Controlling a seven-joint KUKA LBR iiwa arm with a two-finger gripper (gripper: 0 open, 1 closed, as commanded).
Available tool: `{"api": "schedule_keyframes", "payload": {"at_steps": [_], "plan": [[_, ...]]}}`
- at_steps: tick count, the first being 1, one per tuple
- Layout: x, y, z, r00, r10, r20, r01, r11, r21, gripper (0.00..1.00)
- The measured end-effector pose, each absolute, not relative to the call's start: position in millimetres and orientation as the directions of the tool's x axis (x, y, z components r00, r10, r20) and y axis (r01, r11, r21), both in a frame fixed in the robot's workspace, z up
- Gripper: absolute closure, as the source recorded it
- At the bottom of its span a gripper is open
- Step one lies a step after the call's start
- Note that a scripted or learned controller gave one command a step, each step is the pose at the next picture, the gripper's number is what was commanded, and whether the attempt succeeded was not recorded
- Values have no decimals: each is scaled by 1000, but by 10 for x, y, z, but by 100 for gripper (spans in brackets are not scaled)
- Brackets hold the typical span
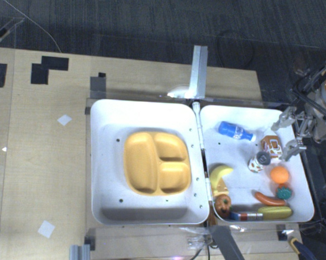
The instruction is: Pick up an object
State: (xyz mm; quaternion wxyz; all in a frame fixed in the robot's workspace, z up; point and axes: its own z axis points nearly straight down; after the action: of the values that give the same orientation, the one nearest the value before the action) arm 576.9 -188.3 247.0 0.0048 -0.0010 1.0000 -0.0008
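The right white bin [227, 116] holds several small items. A blue bottle [236, 131] lies near its back. A brown and white packet [271, 145] sits by a small white and black piece [256, 163]. An orange ball [279, 174], a red sausage [268, 198], a yellow-green piece [275, 212] and a banana [220, 177] lie toward the front. My gripper [289, 135] hovers over the bin's right edge, open, its two silver fingers [283, 119] spread just right of the packet. Nothing sits between them.
The left white bin [106, 151] carries a yellow divided plate [155, 163]. A metal post [199, 72] stands behind the seam between the bins. A small teal object [284, 193] and an orange-red fruit [222, 202] crowd the right bin's front.
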Motion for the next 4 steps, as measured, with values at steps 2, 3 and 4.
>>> {"api": "schedule_keyframes", "payload": {"at_steps": [2,3,4], "plan": [[5733,-1811,972,-891,454,-3,454,891,2,0],[6453,-1920,914,-944,330,15,330,944,-3,0],[6529,-1895,1078,-945,326,-16,326,945,3,100]]}}
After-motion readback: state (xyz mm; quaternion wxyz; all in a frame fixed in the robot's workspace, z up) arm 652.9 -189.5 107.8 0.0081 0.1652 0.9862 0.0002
